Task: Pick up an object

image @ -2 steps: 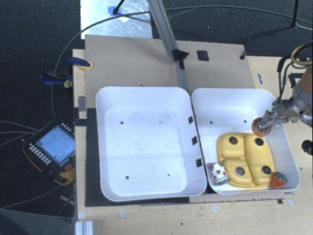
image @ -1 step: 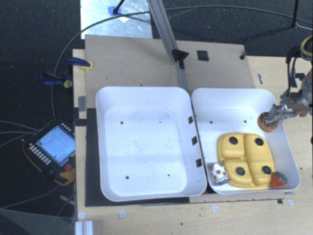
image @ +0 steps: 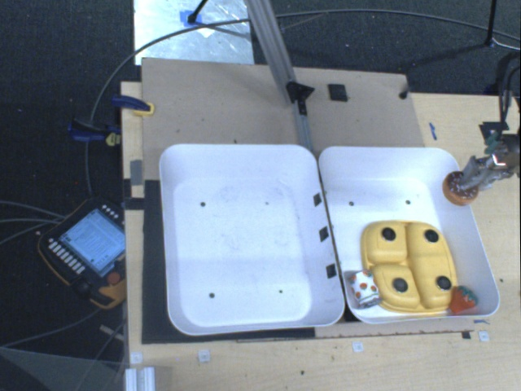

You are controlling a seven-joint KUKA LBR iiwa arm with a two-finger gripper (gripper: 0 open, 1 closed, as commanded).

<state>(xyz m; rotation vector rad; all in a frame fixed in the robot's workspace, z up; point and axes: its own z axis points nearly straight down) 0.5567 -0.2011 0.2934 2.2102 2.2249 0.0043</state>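
Note:
My gripper [image: 475, 175] hangs at the far right, over the right rim of the right bin [image: 383, 165]. A small round orange-brown object [image: 456, 189] sits right at its tip, by the bin's rim; whether it is gripped is unclear. In the right bin's near half lies a yellow block [image: 407, 265] with four black dots. A small white and red piece [image: 364, 288] rests against the block's near left corner. Beside the near right corner is a red piece [image: 463, 300].
The left bin [image: 236, 235] stands beside the right one on the brown bench. A grey pole [image: 273, 39] slants across the far side. A handheld pendant [image: 85, 247] and cables lie on the floor at left.

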